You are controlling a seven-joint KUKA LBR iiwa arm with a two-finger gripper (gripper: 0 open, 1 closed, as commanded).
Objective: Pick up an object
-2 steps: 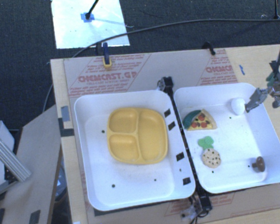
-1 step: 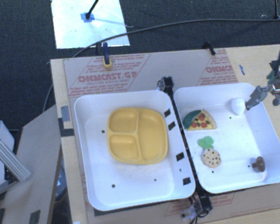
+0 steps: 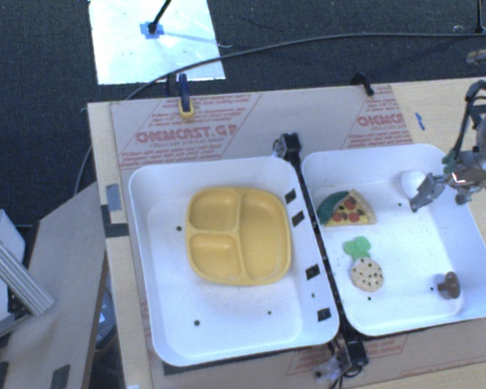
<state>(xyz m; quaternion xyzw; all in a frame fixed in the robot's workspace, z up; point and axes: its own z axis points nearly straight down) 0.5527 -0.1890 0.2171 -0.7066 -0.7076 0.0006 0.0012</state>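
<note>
White bins sit side by side. Over the right bin (image 3: 482, 289) and its right rim, the gripper (image 3: 432, 188) hangs released near a white ball (image 3: 412, 182). Pizza slice (image 3: 346, 209), pineapple toy (image 3: 365, 269) and brown piece (image 3: 448, 285) lie apart on open floor. A yellow tray (image 3: 237, 235) occupies the left bin (image 3: 166, 327).

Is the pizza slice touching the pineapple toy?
Apart. The camera view shows bare white bin floor between the pizza slice and the pineapple toy.

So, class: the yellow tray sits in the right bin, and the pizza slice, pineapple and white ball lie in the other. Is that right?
Not quite. The camera view shows the yellow tray in the left bin; the pizza slice, pineapple and white ball lie in the other, the right bin.
</note>
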